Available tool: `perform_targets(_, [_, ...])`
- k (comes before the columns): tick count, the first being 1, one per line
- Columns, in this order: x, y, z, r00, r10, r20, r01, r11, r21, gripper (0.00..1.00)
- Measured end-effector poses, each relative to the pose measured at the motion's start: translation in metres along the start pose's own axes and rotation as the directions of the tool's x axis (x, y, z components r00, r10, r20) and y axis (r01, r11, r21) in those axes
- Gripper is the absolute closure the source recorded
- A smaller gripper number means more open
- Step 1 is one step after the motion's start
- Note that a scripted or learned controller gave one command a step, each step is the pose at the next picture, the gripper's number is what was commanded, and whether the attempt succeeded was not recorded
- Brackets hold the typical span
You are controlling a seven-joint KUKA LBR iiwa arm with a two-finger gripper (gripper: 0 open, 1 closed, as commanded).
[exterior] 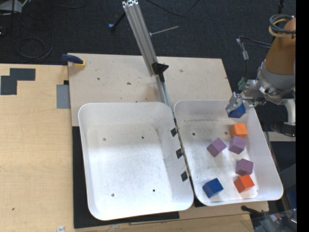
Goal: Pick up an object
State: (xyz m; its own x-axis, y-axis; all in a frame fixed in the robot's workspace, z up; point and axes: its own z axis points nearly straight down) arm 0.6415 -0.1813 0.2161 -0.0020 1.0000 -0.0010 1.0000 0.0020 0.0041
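Right white bin (pixel 270 178), pincer (pixel 236 106) above its far edge, clamped on blue cube (pixel 237 111)

Orange-banded grey arm (pixel 277 62) — silvery metal pincer (pixel 237 104)

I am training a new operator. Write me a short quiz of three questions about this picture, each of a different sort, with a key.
1. True or false: the hand has a blue block between its fingers.
2. How many purple blocks lie in the right bin? A) two B) three C) four
3. Fill in: the block nearest the bin's front edge beside the red block is ____ in colour.

Key: 1 true. 2 B: one, another, the third. 3 blue.
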Motion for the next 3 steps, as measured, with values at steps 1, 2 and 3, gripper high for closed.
perform_targets(1, [0.008, 0.007, -0.057, 1.000, -0.001, 0.000, 0.001, 1.000, 0.000, 1.00])
perform_targets(2, [0.007, 0.007, -0.084, 1.000, -0.002, -0.001, 0.002, 1.000, 0.003, 1.00])
perform_targets(3, [0.057, 0.009, -0.061, 1.000, -0.003, -0.004, 0.003, 1.000, 0.009, 1.00])
